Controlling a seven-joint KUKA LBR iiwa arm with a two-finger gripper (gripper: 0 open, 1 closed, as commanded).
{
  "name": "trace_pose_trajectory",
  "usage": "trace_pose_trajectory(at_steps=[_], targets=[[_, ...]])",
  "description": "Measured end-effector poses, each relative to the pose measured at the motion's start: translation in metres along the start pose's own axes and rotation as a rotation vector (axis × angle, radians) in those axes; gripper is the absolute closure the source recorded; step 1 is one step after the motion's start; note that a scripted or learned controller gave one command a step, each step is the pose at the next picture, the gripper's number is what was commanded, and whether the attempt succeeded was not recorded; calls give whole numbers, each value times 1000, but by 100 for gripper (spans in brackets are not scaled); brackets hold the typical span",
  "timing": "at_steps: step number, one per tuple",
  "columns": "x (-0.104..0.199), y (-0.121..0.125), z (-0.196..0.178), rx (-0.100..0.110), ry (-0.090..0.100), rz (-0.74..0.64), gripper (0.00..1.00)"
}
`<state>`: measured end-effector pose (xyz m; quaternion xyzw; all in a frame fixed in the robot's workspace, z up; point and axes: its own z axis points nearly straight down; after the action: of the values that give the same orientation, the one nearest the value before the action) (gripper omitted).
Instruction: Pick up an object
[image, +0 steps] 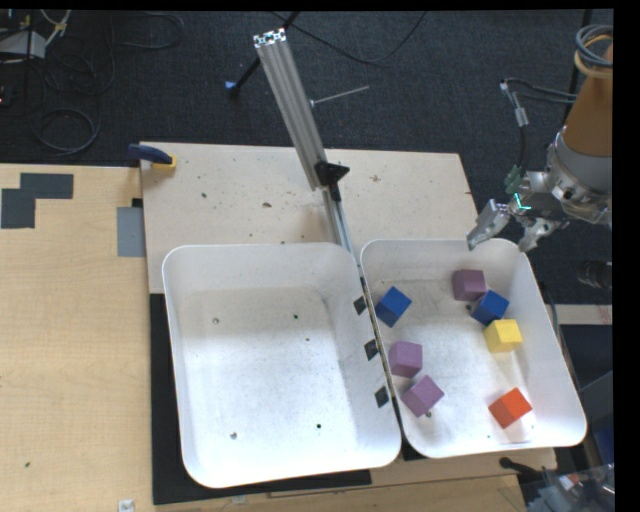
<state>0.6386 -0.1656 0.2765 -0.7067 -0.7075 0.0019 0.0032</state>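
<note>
Overhead slanted view of the pick station. Your gripper (508, 226) hangs above the far rim of the right white plastic bin (560, 395), at about 1 o'clock from that bin's centre; its two fingers stand spread wide with nothing between them.

The candidates all lie in this bin: a purple cube (468, 284) touching a dark blue cube (490, 306), with a yellow cube (503, 334) just beside them at 2 o'clock; a second blue cube (393, 305) at 10 o'clock near the dividing wall; two more purple cubes (405, 357) (423, 394) toward 8 o'clock; and an orange-red cube (511, 407) at 5 o'clock.

Likely failures, as judged from this layout: descending where you are would probably strike the rim. Closing on the purple, dark blue and yellow cluster risks catching two cubes or wedging a finger between neighbours. The cubes beside the dividing wall leave little finger room. The orange-red cube stands well apart and looks safest.

The left white plastic bin (200, 300) is speckled with dark flecks. Both bins sit on a pale wooden counter (230, 195), scuffed and spotted, crossed by a slanted aluminium rail (295, 110). Dark carpet with loose cables lies beyond.
</note>
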Motion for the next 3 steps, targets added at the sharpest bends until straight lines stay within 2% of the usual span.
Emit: trace_pose_trajectory(at_steps=[1,2,3], targets=[[0,1,-3,-4,-2,-3,0],[8,-5,58,2,0,0,0],[0,-7,106,1,-1,2,0]])
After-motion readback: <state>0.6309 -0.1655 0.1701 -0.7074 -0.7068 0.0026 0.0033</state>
